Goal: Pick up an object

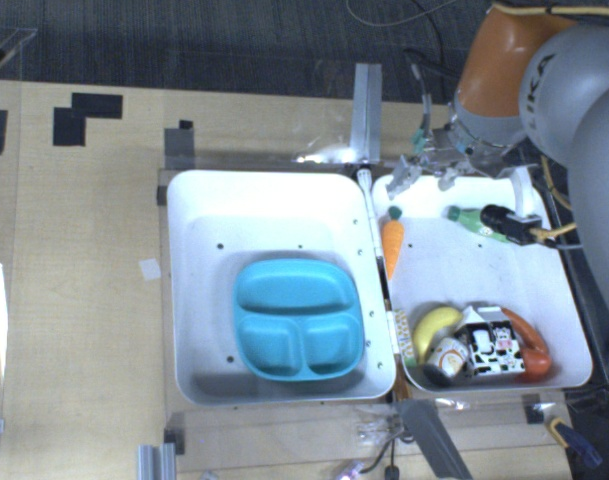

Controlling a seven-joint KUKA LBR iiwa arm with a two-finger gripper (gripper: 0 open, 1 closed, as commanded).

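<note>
My gripper [422, 175] hovers over the far left corner of the right bin [574, 318], its fingers spread with nothing between them. An orange carrot [391, 245] lies just below it, along the bin's left wall. To the right of the gripper, by the back of the bin, lies a small green object [467, 216]. At the bin's near end sit a yellow banana-like fruit [433, 326], a small can [447, 359], a black-and-white box [492, 349] and a red-orange item [532, 349], all packed close together.
The left bin [199, 268] holds a blue divided plate [297, 317]. A metal post [366, 113] stands behind the wall between the two bins. The arm's grey body [584, 98] looms over the right bin's far right corner.
</note>
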